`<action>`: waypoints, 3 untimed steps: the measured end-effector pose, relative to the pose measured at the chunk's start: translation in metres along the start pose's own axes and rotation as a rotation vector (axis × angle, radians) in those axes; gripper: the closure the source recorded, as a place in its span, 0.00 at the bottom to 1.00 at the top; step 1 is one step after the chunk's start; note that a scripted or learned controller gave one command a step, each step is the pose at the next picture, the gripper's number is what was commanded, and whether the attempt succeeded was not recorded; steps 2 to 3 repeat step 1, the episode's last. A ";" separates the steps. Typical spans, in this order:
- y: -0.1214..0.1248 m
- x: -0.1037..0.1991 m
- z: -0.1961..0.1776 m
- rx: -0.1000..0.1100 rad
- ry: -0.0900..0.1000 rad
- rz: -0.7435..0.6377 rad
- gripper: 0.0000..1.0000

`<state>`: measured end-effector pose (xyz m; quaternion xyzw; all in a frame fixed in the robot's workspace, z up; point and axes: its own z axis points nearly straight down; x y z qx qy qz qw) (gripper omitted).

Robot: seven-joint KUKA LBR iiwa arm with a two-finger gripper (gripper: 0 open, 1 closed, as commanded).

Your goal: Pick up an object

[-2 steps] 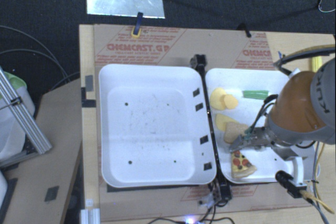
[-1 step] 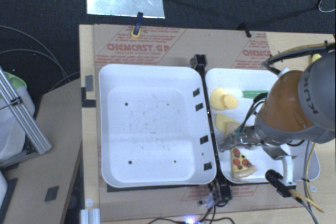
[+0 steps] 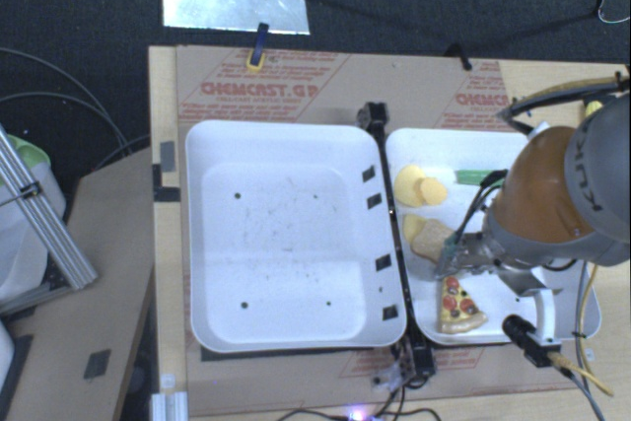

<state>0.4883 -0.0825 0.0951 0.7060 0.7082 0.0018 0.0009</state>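
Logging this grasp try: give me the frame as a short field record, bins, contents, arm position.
bins: two shallow white bins side by side, left bin, right bin
right bin contents: yellow round-lobed toy piece; tan bread-like slice; pizza-slice toy with red dots; green stick-like item, partly behind the arm
arm: grey arm with orange band, over the right bin
gripper: gripper low, at the bread-like slice's right edge
grasp: cannot confirm

We see the grey arm (image 3: pixel 582 182) reaching in from the right, its orange band turned toward the camera. The wrist points down and to the left. The gripper (image 3: pixel 452 259) sits low; its fingers are perhaps hidden, the view is too blurred.
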 end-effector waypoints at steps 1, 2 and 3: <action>0.020 0.084 -0.094 -0.008 0.000 -0.010 1.00; 0.020 0.084 -0.094 -0.008 0.000 -0.010 1.00; 0.020 0.084 -0.094 -0.008 0.000 -0.010 1.00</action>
